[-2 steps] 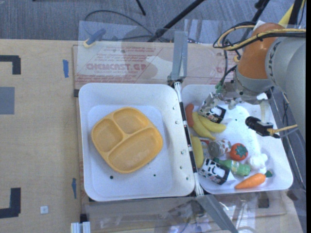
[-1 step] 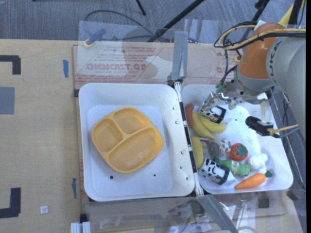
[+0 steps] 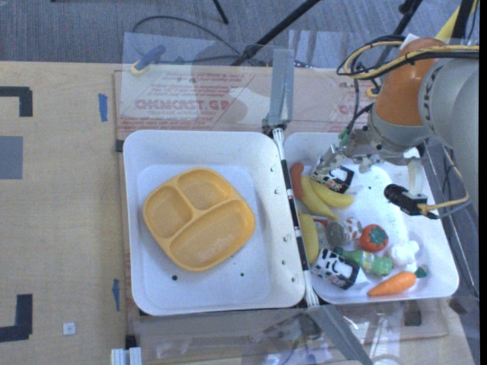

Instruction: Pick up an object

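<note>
Here the pincer (image 3: 337, 160) is seen low over the right bin (image 3: 437, 242), near that bin's upper left part, hung from the grey arm (image 3: 456, 97) with its orange band (image 3: 403, 90) reaching in from three o'clock. Its tips are set at the upper end of a small black-and-white toy (image 3: 340, 178), which lies against the bananas (image 3: 329, 194). Whether the tips are spread or closed cannot be told from this slant, and nothing can be said to be gripped.

The relation on which the coming move is judged to turn is this: the nearest pickable things lie just toward six and seven o'clock of the pincer, touching or nearly under it. The bananas are laid with their long axis running roughly from eleven to five o'clock, curving toward the toy. A grasp across that axis would be called for, it is judged, if a banana is the target.

Farther off, toward five o'clock of the pincer, a tomato (image 3: 374, 237), a carrot (image 3: 393, 283) and a second black-and-white toy (image 3: 335, 268) are crowded along the bin's lower part, with another banana (image 3: 310, 238) standing along the left wall. The left bin (image 3: 152, 280) carries a yellow divided plate (image 3: 199, 217), well apart at nine o'clock. Both bins are borne by the counter (image 3: 53, 226).
</note>
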Robot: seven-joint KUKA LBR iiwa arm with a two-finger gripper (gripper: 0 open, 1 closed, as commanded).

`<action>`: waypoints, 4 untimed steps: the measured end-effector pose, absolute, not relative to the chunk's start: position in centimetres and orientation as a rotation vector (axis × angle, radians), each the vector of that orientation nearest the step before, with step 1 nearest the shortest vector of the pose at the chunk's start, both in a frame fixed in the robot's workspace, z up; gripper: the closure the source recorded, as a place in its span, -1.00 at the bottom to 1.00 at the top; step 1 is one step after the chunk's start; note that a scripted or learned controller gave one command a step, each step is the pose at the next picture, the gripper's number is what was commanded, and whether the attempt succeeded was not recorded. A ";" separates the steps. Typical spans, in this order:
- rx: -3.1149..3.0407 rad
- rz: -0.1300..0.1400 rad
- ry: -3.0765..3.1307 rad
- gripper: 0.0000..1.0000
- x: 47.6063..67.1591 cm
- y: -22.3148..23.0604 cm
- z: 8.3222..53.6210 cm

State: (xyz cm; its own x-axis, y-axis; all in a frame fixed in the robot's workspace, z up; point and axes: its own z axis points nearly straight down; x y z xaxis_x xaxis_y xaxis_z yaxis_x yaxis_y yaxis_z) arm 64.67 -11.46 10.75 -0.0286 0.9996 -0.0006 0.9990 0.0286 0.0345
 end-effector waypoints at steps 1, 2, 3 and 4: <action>2.286 0.038 2.114 -1.00 64.2 -11.0 10.8; 2.253 0.017 2.167 -1.00 61.4 -9.4 9.4; 2.259 0.015 2.167 1.00 61.3 -9.5 10.3; 2.533 -0.001 1.856 1.00 58.3 -7.7 20.7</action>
